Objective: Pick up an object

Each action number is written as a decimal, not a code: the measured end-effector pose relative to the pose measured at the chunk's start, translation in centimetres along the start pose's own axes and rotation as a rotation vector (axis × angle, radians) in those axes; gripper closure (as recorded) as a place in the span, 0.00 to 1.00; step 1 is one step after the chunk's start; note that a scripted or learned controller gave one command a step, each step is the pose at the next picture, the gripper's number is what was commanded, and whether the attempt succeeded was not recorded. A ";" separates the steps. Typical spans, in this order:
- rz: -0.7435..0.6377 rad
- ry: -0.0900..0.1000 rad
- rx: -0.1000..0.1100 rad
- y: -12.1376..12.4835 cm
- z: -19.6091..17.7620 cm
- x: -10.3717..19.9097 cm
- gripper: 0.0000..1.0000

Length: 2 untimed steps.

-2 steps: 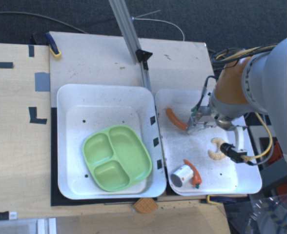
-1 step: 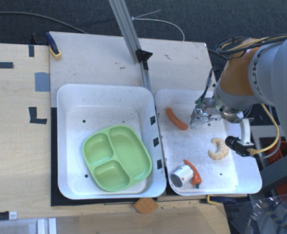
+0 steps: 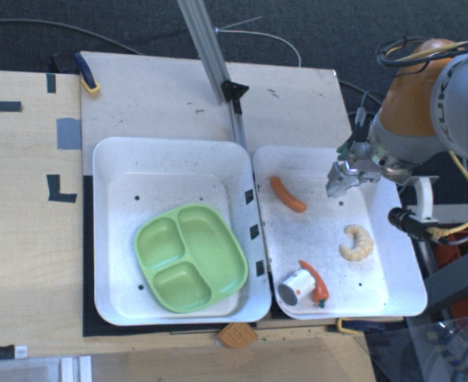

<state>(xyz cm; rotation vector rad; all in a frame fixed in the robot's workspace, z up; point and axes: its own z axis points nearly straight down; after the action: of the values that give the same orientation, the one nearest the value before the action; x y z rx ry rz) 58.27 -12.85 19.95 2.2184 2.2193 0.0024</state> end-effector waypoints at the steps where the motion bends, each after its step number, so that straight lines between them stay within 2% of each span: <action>1: -0.001 0.000 -0.001 0.1 -5.3 0.0 1.00; 2: -0.006 0.003 0.005 -0.1 -4.1 6.1 1.00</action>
<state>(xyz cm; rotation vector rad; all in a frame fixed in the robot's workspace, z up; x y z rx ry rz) 58.14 -6.70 23.99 2.2156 2.2304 -0.0003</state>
